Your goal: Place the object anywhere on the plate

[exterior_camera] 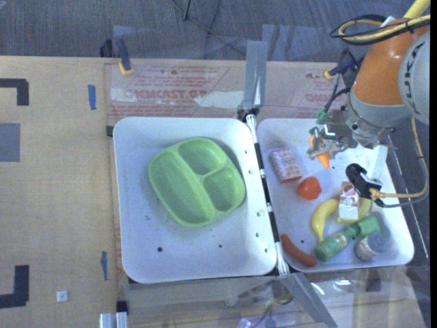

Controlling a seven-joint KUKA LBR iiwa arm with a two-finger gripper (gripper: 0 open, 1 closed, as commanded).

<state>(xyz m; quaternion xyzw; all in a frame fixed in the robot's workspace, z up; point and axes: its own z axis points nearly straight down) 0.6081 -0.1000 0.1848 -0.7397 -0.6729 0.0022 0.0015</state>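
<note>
A green divided plate (pixel 196 180) lies in the left white bin (pixel 136 251). My gripper (pixel 322 144) hangs over the far left part of the right bin (pixel 403 251). A small orange object (pixel 323 160) sits right at the gripper's tip and is partly covered by it; I cannot tell whether it is held or resting on the bin floor. The plate's compartments hold nothing.
The right bin holds a pink-red package (pixel 285 165), a red tomato (pixel 308 188), a yellow banana (pixel 325 216), a small carton (pixel 348 195), a green bottle (pixel 345 238), a tin can (pixel 369 247) and a reddish sausage (pixel 298 250). A ridge divides the bins.
</note>
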